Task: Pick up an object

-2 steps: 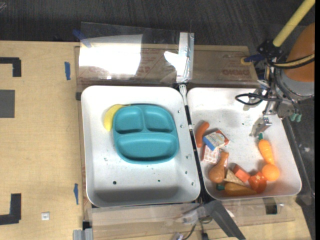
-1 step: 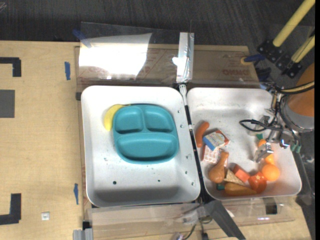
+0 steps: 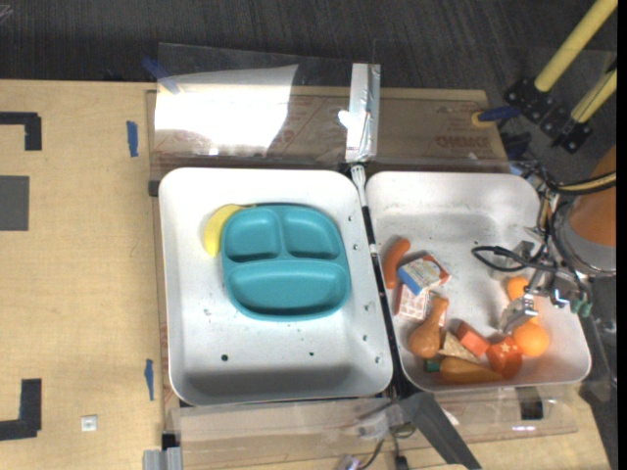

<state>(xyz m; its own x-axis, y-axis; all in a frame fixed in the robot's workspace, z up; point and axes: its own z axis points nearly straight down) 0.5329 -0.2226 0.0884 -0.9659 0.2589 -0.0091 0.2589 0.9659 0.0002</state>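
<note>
The right bin (image 3: 460,204) holds several toy foods along its near side. These include an orange sausage (image 3: 394,260), a small blue, red and white box (image 3: 421,272), a tan drumstick (image 3: 428,333), a red tomato (image 3: 503,357) and an orange ball (image 3: 532,340). My gripper (image 3: 519,311) hangs low at the bin's right side, just above and left of the orange ball. A small orange piece (image 3: 515,287) lies right behind it. I see nothing clearly held.
The left bin (image 3: 196,292) carries a teal divided plate (image 3: 284,259) with a yellow item (image 3: 216,228) poking out at its left. A clear plastic sheet (image 3: 225,106) and a metal divider post (image 3: 362,111) stand behind the bins. Black cables (image 3: 500,256) trail into the right bin.
</note>
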